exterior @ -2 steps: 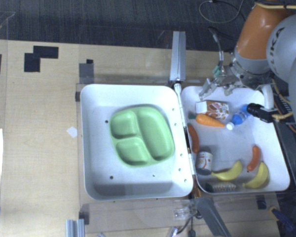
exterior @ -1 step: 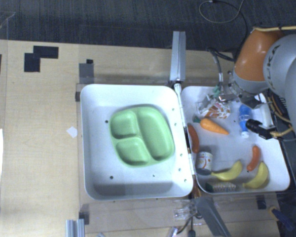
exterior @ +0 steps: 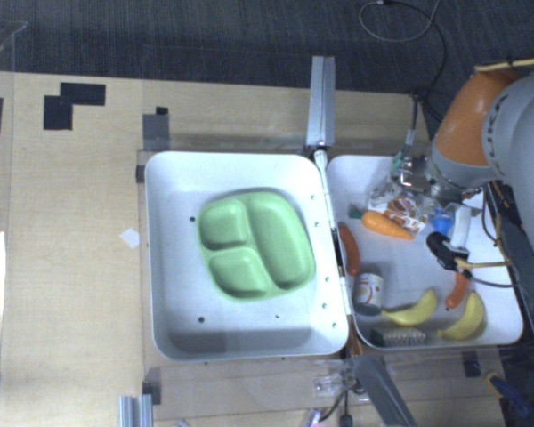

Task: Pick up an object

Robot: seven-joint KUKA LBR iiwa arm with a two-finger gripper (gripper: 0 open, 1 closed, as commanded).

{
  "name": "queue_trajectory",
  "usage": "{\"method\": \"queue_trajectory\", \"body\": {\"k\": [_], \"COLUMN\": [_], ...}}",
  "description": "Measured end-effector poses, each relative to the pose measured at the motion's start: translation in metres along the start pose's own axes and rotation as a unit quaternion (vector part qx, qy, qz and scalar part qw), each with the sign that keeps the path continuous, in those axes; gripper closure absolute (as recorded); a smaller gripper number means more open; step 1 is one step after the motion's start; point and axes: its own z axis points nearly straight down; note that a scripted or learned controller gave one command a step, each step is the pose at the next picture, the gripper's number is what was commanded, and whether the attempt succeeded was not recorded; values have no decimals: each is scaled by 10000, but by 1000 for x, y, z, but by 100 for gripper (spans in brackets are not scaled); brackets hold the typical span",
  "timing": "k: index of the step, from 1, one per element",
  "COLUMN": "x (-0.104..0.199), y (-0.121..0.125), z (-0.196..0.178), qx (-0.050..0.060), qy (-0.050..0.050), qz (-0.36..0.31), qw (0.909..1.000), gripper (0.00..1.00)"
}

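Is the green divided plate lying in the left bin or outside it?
In: the green plate lies flat inside the left bin, its white floor showing all around.

Wooden bench (exterior: 62,238), two white bins (exterior: 173,265)

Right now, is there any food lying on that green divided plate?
No, the green divided plate sits bare in the left bin, while the carrot and bananas lie in the right bin.
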Motion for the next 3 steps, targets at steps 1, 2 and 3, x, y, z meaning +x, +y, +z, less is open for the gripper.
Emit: {"method": "queue_trajectory", "body": {"k": [1,2,3], "x": [8,10,79], "y": [4,6,-67], "z": [-15,-27,-127], "qx": [-42,-68,270], "qy": [56,61,-37], "qz": [-41,-65,843], "qw": [10000,9999,9961], "gripper": [100,100,100]}}
